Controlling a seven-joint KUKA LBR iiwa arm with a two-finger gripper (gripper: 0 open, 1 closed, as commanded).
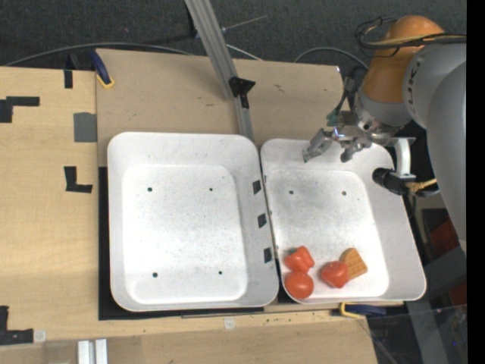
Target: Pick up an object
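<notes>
Three red tomato-like pieces lie at the near edge of the right bin [394, 226]: one [300, 258], one below it [299, 284], and one [334, 274] further right. A tan, cracker-like piece [353, 262] leans against the rightmost red one. My gripper [330, 149] hangs over the bin's far edge, well away from these objects, fingers spread open with nothing between them.
The left bin [182, 218] sits beside the right one, with small black clips along the seam. A grey metal pole [220, 51] slants down from the top to the bins' far junction. A black cable fitting [390, 179] juts out near the right bin's far right corner.
</notes>
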